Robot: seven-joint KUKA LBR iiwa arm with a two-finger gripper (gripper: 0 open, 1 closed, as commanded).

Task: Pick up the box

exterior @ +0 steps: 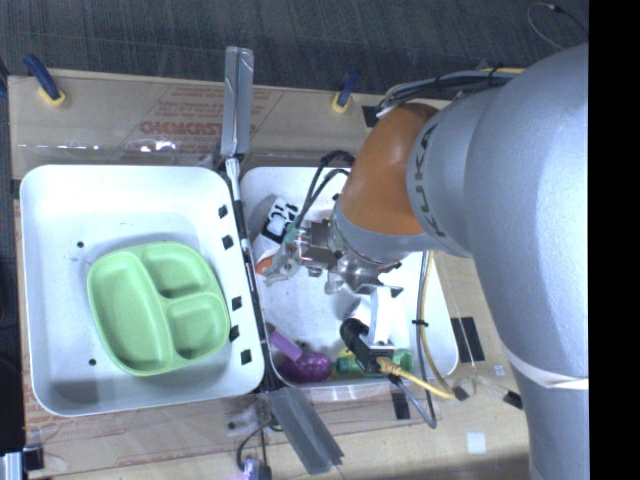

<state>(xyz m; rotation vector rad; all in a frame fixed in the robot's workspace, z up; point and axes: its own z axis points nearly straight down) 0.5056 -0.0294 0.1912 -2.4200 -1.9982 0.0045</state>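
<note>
Clutter crowds your right bin (440, 353): purple grapes (303, 365) and green pieces lower centre. Your arm (470, 178) hides most of it. Gripper (300, 253) sits mid-frame. A box (278, 218), black-and-white, lies just above it. Green tray (155, 306) fills the left bin (60, 208).

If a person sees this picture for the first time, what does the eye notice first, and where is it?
The big grey arm with its orange band comes first, reaching from the right over the right bin. Next is the pale green divided tray lying in the left bin. A purple item lies at the right bin's near edge.
</note>
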